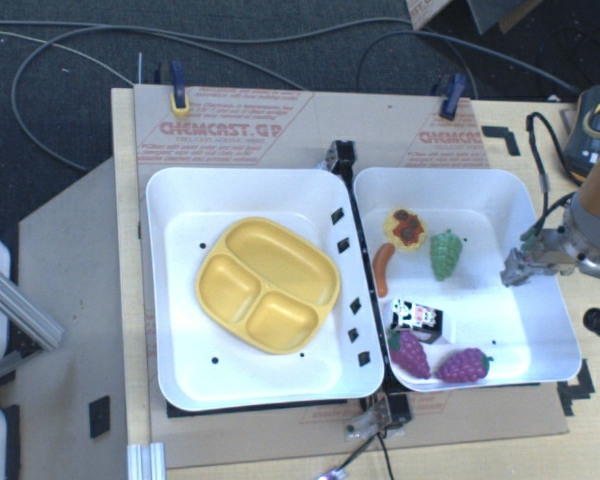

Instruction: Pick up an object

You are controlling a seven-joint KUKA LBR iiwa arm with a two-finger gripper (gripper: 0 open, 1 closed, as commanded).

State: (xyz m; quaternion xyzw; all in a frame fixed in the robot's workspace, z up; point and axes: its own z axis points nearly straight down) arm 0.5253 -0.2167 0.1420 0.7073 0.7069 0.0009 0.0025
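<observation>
The right bin [540,318] holds several toy foods. A small pizza slice [407,228] lies at the back, a green vegetable [445,253] beside it, and an orange sausage [382,267] along the left wall. A black-and-white carton [417,318] lies in the middle, with two purple grape bunches [410,354] [464,366] near the front. My gripper [518,268] hangs over the bin's right side, right of the green vegetable and apart from every item. Nothing shows between its fingers.
The left bin [175,298] carries a yellow divided plate [268,283]. A black divider [352,258] with clips runs between the bins. Blue clamps [179,98] [451,96] hold the board at the back. Cables trail across the dark floor behind.
</observation>
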